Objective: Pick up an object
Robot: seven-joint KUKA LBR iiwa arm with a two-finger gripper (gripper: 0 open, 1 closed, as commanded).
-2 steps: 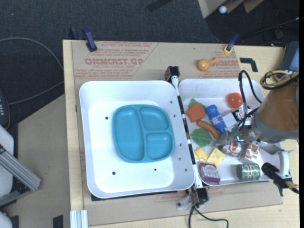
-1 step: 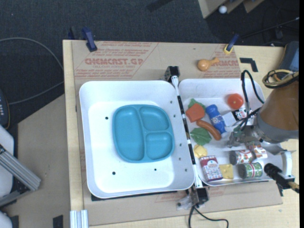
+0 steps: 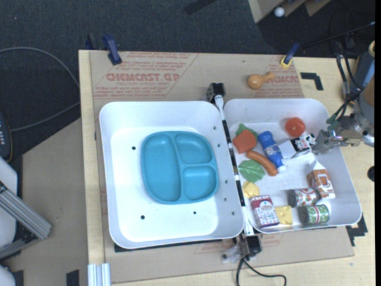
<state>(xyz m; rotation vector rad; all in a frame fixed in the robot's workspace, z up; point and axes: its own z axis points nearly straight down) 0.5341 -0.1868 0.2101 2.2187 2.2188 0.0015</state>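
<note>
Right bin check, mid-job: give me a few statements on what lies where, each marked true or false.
1. The blue divided tray lies in the left bin. True.
2. The red tomato lies in the left bin. False: it is in the right bin, near the far edge.
3. The gripper is over the right bin's right side. True.
4. The green can stands on the blue divided tray. False: it lies at the right bin's near edge.
</note>
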